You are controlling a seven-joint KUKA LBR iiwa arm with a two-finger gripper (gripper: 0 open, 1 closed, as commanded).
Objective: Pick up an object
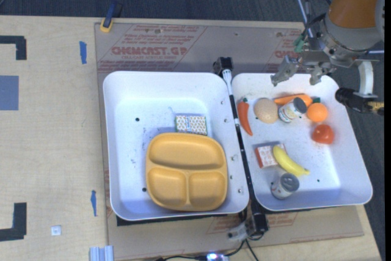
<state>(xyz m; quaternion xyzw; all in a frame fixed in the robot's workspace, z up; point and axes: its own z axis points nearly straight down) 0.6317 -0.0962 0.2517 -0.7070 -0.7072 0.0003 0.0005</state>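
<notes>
My gripper hangs open over the far edge of the right bin, with nothing between its fingers. Just below it in that bin lie a beige egg-shaped object, a carrot, a small round jar and an orange. A red tomato sits toward the right wall. A red chili lies along the left wall. Nearer the front are a banana, a red and white packet and a grey can.
The left bin holds a yellow divided tray and a small patterned box. Both bins rest on a cardboard sheet. A black clamp sits between the bins at the far side.
</notes>
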